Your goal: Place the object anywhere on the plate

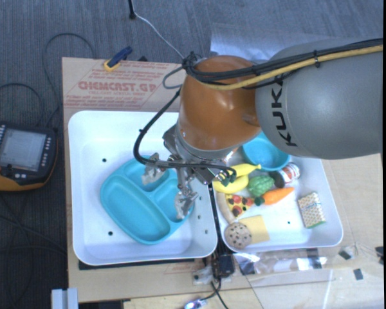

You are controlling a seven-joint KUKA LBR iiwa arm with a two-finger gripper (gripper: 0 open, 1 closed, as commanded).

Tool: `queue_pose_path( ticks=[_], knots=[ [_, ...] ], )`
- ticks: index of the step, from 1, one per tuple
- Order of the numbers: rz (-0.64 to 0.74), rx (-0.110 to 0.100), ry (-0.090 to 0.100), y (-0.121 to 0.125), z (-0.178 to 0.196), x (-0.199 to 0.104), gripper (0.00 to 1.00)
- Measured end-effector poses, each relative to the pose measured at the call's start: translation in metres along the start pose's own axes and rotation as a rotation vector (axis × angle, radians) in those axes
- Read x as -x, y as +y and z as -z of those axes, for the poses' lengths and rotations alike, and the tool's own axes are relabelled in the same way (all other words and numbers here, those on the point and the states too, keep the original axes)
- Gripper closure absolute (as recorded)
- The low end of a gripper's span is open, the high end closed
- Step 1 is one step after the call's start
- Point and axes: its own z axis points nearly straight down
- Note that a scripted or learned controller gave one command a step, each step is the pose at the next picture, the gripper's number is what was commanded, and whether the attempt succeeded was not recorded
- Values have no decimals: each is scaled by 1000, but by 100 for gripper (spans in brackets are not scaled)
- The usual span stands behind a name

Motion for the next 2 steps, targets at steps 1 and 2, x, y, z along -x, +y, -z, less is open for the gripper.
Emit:
queue_pose_path(
  ticks=[1,2],
  knots=[
    [1,-2,-3,1,10,2,100],
    [150,6,12,69,-30,43,100]
  ],
)
